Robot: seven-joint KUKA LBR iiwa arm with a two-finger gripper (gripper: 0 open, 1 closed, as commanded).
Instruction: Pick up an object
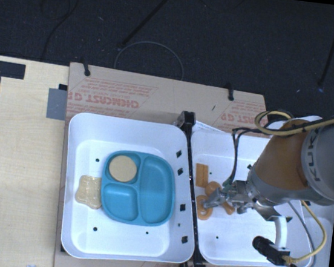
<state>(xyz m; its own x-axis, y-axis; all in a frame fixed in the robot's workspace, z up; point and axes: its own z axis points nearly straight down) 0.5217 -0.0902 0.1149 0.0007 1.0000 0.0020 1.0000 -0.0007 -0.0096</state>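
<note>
Two shallow white bins sit side by side on the bench [11,158], over a cardboard sheet [159,101] with red printing. The left bin [88,128] carries a blue divided plate [141,190] with three compartments; a round tan cookie-like piece [122,168] lies in the compartment nearest the bin's far-left corner. A pale yellowish slice, like toast [90,191], rests on the bin floor touching the plate's left rim.

In the right bin [214,143], close to the divider between the bins, lie several orange-brown objects: a flat rectangular piece [201,173] nearest the divider, and a cluster of small ring- and lump-shaped pieces [205,211] just beside it.

The arm [291,161] reaches in from the right, its orange band above the wrist, with black and yellow cables looped around it. The gripper [218,198] is low in the right bin, right at the orange cluster and seemingly touching it. Whether its fingers are spread or closed cannot be told from here, nor whether any piece is between them.
</note>
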